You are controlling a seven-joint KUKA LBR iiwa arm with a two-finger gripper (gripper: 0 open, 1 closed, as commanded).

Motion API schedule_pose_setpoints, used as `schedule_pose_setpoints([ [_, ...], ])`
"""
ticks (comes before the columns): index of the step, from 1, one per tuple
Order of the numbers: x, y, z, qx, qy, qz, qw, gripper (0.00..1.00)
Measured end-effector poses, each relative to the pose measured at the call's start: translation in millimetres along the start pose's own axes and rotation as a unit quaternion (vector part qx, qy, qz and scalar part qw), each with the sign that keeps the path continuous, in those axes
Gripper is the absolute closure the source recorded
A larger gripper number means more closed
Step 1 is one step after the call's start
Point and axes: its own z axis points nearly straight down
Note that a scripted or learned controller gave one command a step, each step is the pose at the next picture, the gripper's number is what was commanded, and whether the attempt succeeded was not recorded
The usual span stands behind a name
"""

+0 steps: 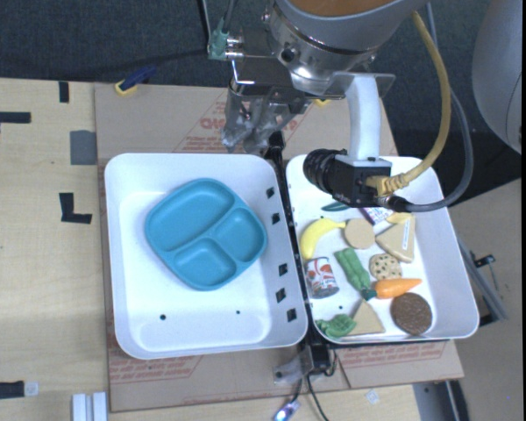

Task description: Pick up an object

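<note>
- Over the far rim between the bins, the grey arm hangs with its jaws pointing down by the divider; whether they are wide or narrow, cannot tell.
- Left bin: a blue three-compartment plate, lying flat.
- Right bin: toy food clustered together, well below the jaws.
- Yellow banana, curved, beside a small red-labelled can.
- Orange carrot, just above a brown round cookie.
</note>
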Motion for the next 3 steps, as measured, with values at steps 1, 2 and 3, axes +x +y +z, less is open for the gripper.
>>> schedule_pose_setpoints([
  [1,-0.7,-1.4,149.5,0.008,-0.004,0.002,1.0000,1.00],
  [2,-23.3,-2.2,296.1,0.008,-0.004,0.003,1.0000,1.00],
  [3,24.9,59.5,141.1,-0.010,0.004,0.000,0.9999,1.00],
])
